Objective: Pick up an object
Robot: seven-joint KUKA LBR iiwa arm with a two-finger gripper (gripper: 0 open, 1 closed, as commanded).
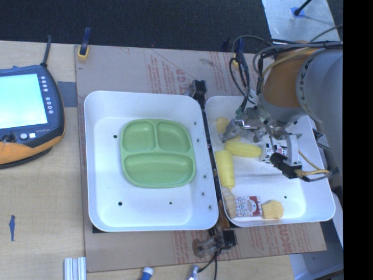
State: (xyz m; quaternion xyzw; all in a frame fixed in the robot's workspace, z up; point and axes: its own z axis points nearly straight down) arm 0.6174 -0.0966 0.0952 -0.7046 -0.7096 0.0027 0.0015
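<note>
The arm reaches in from the right and its gripper hangs low over the right bin. Several yellow pieces lie under and beside it: a corn cob right below the gripper, a longer yellow cob along the bin's left wall, and a small yellow piece at the back left. A tan chunk and a small red-and-white packet lie at the bin's front. The wrist hides the fingers. In the left bin sits a green divided plate.
A teach pendant with a lit screen rests on the bench at the far left. Cables loop behind the wrist, and a yellow cable hangs off the gripper's side. Clamps hold the bins at the middle seam.
</note>
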